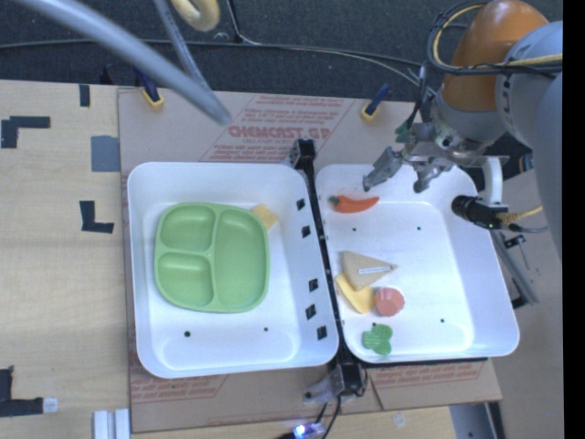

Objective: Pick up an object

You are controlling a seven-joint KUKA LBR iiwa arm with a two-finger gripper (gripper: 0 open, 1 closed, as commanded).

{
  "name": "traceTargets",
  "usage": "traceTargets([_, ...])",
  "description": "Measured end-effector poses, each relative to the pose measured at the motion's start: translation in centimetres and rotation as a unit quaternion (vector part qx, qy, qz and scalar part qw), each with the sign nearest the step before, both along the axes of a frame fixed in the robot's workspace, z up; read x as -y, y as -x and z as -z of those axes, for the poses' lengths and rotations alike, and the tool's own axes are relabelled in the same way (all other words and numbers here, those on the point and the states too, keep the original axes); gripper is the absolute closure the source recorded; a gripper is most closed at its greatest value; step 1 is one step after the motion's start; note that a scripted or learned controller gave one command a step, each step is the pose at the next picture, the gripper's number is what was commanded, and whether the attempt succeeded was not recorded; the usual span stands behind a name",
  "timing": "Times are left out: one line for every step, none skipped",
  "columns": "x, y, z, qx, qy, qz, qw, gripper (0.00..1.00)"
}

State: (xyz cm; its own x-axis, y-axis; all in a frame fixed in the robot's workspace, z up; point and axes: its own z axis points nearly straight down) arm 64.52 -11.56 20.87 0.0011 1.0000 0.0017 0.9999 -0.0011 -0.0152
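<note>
Hovering spread-fingered, the grey two-finger gripper (402, 174) sits just right of the small orange chilli-shaped toy (355, 204); closing there risks grabbing nothing.

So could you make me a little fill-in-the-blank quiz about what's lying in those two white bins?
1. The divided plate in the left bin is coloured ____.
2. The orange carrot lies in the ____ bin.
3. The gripper hovers with its fingers ____, holding nothing.
4. The small green toy lies nearest that bin's ____ edge.

Missing words: green; right; open; front
</note>
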Motion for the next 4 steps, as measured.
traceTargets([0.0, -0.3, -0.8, 0.007, 0.0008, -0.002, 1.0, 0.0])
traceTargets([0.9, 0.3, 4.8, 0.004, 0.0016, -0.001, 1.0, 0.0])
traceTargets([1.1, 0.4, 11.2, 0.004, 0.0014, -0.001, 1.0, 0.0])
traceTargets([1.1, 0.4, 12.4, 0.007, 0.0018, -0.001, 1.0, 0.0])
